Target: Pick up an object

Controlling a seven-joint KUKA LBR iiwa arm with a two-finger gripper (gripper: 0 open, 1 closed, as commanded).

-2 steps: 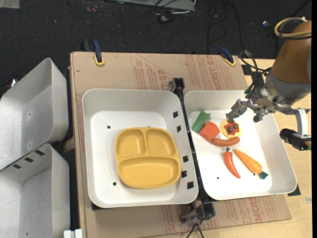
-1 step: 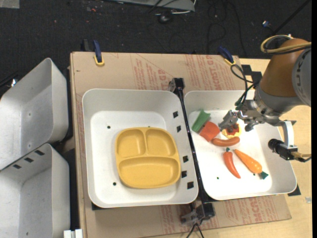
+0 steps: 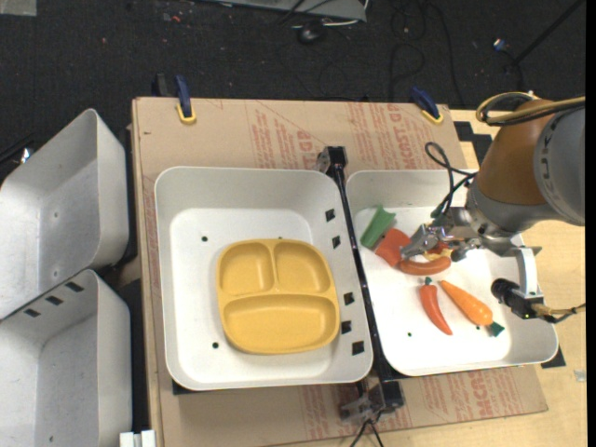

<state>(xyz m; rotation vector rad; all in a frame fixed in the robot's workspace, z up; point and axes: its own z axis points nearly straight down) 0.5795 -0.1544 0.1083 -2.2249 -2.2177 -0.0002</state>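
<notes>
In the right bin (image 3: 521, 347) lie several toy foods. A green piece (image 3: 377, 225) sits near the bin's upper left, with a red piece (image 3: 393, 245) beside it. An orange-red ring-shaped piece (image 3: 425, 264) lies just under my gripper (image 3: 429, 241), which hangs low over it from the right. A red chili pepper (image 3: 435, 308) and an orange carrot (image 3: 467, 303) with a green tip lie lower in the bin, apart from the gripper. The metal fingers are small and cluttered against the toys.
The left bin (image 3: 186, 277) holds a yellow divided plate (image 3: 277, 295). A black divider (image 3: 352, 250) runs between the bins. The grey and orange arm (image 3: 531, 170) covers the right bin's upper right corner. A black cable end (image 3: 510, 293) hangs near the carrot.
</notes>
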